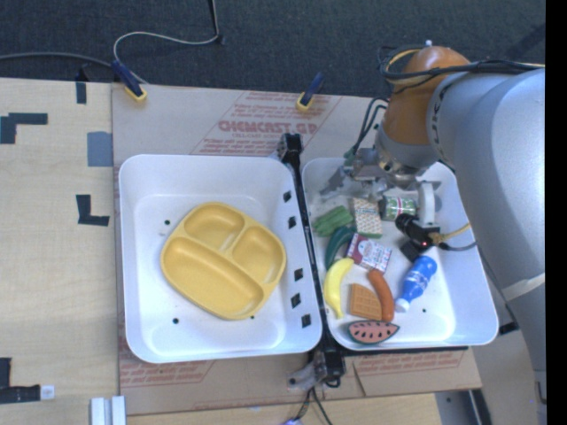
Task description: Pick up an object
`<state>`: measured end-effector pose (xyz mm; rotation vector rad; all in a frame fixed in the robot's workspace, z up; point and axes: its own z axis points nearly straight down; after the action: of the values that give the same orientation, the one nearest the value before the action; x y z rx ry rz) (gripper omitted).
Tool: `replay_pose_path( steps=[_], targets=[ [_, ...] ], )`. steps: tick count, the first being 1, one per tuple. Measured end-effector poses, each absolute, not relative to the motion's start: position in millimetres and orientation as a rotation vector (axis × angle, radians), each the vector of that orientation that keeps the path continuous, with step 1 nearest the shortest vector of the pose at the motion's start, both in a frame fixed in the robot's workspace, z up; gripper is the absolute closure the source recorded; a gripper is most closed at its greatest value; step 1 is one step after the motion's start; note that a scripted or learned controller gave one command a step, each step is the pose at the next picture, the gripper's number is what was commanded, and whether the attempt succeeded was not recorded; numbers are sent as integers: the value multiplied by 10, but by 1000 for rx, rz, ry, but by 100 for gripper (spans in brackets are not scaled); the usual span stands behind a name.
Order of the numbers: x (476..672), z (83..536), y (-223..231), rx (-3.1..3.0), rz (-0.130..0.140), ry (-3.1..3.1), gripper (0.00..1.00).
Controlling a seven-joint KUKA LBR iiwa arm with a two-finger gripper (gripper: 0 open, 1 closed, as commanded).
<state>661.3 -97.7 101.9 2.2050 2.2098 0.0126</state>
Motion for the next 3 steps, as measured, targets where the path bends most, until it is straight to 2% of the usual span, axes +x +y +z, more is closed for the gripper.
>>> replay_pose_path(
  steps=[1, 2, 3],
  targets=[
    [6320, 941, -1023, 2201, 33, 2219, 0],
    [6319, 1039, -1041, 2201, 30, 2216, 100],
    [6242, 2217, -550, 2217, 2, 2223, 100]
  ],
)
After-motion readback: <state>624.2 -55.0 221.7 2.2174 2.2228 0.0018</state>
